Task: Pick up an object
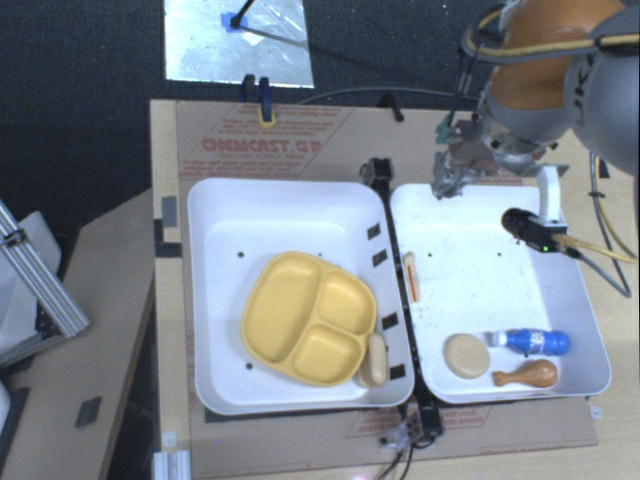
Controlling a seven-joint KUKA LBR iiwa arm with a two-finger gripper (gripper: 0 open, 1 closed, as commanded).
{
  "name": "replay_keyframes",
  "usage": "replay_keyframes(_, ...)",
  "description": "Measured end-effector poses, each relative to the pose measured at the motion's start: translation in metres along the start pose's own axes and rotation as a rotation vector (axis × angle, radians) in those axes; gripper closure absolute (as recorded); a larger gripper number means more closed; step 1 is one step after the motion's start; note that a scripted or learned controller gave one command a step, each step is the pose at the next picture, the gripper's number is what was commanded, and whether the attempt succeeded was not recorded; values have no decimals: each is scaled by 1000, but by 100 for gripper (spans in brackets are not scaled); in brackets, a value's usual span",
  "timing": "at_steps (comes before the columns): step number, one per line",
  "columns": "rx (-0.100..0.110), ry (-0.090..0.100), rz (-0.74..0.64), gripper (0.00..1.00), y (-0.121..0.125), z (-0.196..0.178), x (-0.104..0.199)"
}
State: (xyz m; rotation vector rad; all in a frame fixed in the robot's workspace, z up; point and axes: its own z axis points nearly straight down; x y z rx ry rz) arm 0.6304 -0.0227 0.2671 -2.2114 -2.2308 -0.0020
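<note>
gripper (pixel 452 180) over right bin (pixel 590 313) rim | finger state unclear | nothing seen held

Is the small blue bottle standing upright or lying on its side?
Lying on its side: the blue bottle rests lengthwise on the right bin floor, cap end pointing left.

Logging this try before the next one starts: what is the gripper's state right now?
Gripper: above the far edge of the right bin, nothing seen between its fingers; open or closed cannot be told.
</note>
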Motion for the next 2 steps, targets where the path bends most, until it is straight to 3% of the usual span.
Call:
replay_keyframes(1,2,1,0,100,-31,20,44)
replay_keyframes(2,2,1,-1,100,-45,23,95)
